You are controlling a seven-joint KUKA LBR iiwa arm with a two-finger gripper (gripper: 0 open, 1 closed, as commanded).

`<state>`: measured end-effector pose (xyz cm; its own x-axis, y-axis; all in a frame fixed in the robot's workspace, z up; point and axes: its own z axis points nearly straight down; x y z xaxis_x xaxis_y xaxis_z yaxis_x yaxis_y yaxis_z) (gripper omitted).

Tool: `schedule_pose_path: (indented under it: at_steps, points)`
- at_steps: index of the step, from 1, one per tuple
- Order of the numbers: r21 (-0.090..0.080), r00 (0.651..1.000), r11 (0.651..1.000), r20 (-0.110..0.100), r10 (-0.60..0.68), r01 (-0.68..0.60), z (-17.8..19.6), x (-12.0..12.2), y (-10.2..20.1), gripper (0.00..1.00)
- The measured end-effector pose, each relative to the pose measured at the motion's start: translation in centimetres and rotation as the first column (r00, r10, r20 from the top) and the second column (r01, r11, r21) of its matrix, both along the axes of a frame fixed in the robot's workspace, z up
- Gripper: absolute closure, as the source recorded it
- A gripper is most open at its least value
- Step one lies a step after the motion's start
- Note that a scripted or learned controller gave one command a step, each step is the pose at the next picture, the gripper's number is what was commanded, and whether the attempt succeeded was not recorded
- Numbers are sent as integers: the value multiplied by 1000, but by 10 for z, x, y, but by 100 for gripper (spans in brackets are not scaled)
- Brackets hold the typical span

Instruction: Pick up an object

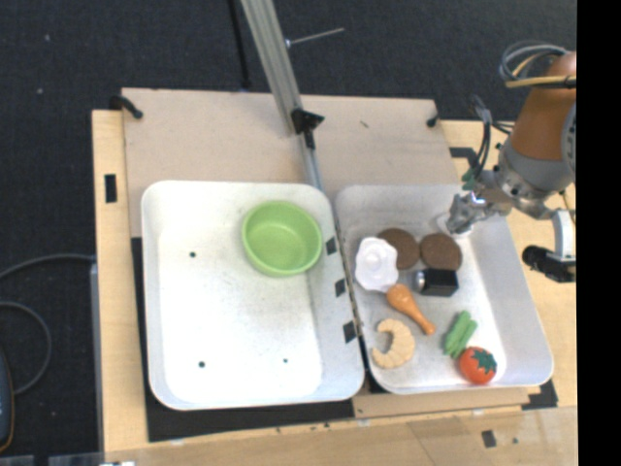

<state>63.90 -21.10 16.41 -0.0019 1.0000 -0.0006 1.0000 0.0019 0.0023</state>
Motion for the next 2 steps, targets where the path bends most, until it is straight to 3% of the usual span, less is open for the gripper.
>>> schedule_pose_path:
  at_steps: [2]
  points:
    - [-2,1000,1000,5,2,-2,96,2,-2,100]
